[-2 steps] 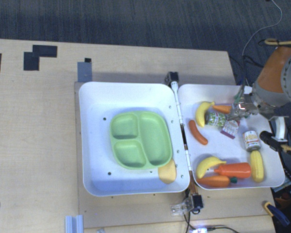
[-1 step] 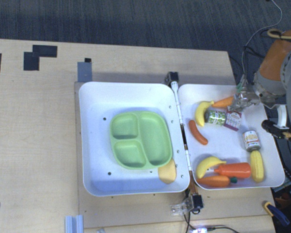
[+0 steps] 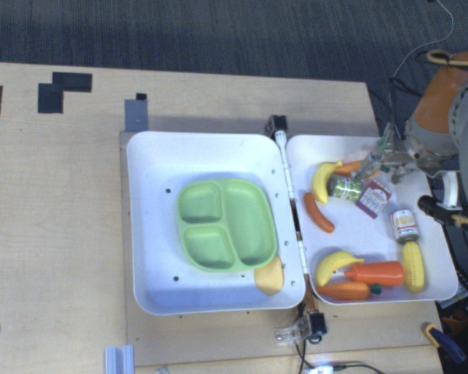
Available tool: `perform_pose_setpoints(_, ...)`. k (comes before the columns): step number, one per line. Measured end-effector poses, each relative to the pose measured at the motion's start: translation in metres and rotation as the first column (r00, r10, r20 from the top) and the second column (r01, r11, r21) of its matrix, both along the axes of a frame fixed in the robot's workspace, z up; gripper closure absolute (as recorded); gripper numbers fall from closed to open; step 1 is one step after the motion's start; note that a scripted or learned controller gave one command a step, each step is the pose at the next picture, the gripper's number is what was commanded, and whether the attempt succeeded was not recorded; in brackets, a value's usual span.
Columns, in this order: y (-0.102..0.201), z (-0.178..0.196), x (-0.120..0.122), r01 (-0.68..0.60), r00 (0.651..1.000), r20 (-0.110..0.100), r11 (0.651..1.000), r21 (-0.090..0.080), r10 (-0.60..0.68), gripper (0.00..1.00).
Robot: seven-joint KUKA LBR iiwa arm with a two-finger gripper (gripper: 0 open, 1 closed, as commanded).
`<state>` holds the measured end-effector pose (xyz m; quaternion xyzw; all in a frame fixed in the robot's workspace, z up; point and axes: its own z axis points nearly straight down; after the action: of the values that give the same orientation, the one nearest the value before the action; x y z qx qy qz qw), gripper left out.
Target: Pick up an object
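Observation:
The right bin [image 3: 444, 287] holds several toy foods. At its top lie a yellow banana [image 3: 323, 181], a green can [image 3: 345, 188], a thin orange piece [image 3: 349, 166] and a maroon packet [image 3: 373, 199]. My gripper [image 3: 380, 165] hangs over the bin's upper right part, just above the packet and beside the can; the view does not show anything held in it. A red sausage [image 3: 318, 213] lies at the left. A small jar [image 3: 404, 224] and a corn cob [image 3: 413, 266] sit at the right. Along the front lie a second banana [image 3: 333, 263], a red carrot [image 3: 378, 272] and an orange one [image 3: 345, 291].
The left bin [image 3: 152, 287] holds a green divided plate [image 3: 226, 224] with a yellow piece [image 3: 270, 276] by its lower right corner. A ridge [image 3: 291, 209] separates the bins. The arm's grey body and orange band [image 3: 444, 107] rise at the right edge, with cables nearby.

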<state>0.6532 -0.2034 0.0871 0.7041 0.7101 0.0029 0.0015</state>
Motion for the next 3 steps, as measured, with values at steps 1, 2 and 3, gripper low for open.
perform_pose_setpoints(1, 0.0, 0.011, 0.001, -0.006, 1.0, 0.001, 1.0, -0.003, 0.006, 1.0)
perform_pose_setpoints(2, 0.0, 0.011, 0.001, -0.006, 1.0, 0.001, 1.0, -0.003, 0.006, 0.0)
perform_pose_setpoints(3, 0.0, 0.022, 0.002, -0.013, 1.0, 0.003, 1.0, -0.005, 0.013, 1.0)
